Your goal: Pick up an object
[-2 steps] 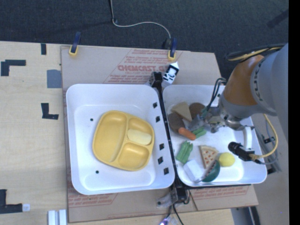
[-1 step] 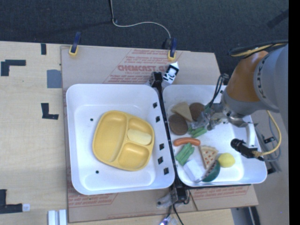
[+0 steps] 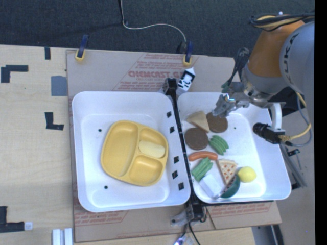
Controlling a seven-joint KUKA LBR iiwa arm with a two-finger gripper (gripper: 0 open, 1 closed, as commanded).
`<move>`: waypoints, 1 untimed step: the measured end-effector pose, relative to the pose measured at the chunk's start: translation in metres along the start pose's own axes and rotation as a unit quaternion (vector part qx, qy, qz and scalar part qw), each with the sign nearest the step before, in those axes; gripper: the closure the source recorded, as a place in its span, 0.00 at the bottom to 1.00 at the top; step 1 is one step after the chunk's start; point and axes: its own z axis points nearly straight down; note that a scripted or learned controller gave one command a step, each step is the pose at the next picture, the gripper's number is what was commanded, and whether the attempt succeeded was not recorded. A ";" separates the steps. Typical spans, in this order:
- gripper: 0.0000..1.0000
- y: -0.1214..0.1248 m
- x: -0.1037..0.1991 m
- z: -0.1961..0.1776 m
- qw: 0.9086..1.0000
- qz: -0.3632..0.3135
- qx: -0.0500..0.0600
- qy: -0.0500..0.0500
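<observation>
The tool (image 3: 223, 106) hovers at the right bin's (image 3: 276, 188) far edge, directly over a brown disc (image 3: 218, 124); whether it is open, I cannot tell.

You have a pale wooden tabletop (image 3: 30, 152) in front of you, marked with dark tape pieces along its left side; a brown cardboard sheet (image 3: 148, 73) with red print lies flat on it, held at the far edge by two clamps, one yellow (image 3: 80, 51) and one blue and yellow (image 3: 188, 52); on the cardboard you see two shallow white bins side by side, touching along a black-clipped seam; the left bin (image 3: 84, 137) sits toward the middle of the sheet, the right bin (image 3: 273, 180) reaches its right edge; a thin white cable (image 3: 153, 27) runs across the dark floor beyond the tabletop to the blue and yellow clamp.
</observation>
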 end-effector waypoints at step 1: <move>0.00 -0.004 -0.002 0.007 1.000 0.002 0.006 0.000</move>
